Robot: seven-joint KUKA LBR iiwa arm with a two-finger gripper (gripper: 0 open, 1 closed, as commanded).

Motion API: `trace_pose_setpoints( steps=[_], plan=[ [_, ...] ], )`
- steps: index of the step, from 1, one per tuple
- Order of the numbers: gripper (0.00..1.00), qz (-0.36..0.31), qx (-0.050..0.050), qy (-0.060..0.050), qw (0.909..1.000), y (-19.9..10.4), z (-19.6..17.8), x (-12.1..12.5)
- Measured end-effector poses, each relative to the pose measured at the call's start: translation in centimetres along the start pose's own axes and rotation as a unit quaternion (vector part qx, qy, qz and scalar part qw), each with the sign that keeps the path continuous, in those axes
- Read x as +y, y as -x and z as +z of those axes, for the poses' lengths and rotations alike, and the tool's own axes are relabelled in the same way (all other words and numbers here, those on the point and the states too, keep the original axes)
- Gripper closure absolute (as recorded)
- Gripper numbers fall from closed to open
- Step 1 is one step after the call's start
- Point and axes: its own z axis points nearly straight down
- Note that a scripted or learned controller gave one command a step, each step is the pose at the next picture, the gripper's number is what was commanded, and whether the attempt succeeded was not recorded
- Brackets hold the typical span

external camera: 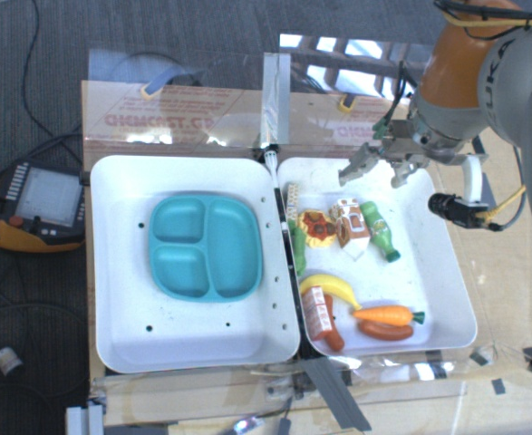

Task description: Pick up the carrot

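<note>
The orange carrot (385, 315) with a green stem end lies flat near the front right corner of the right bin (447, 270). It rests against a red sausage (386, 331) just in front of it. My gripper (375, 174) hangs over the back of the right bin, far behind the carrot. Its two fingers (351, 172) are spread apart and open, with nothing between them.
In the right bin there are also a banana (331, 288), a green bottle (380, 230), a small carton (349, 223), a red packet (318, 317) and a green vegetable (298, 247) along the left wall. A teal divided plate (204, 247) sits in the left bin (120, 270).
</note>
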Motion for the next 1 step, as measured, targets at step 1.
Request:
trace_pose_setpoints(
  steps=[1],
  plan=[
    [0.0, 0.081, 0.0, -0.001, 0.9967, -1.18, 9.13, -7.2]
  ],
)
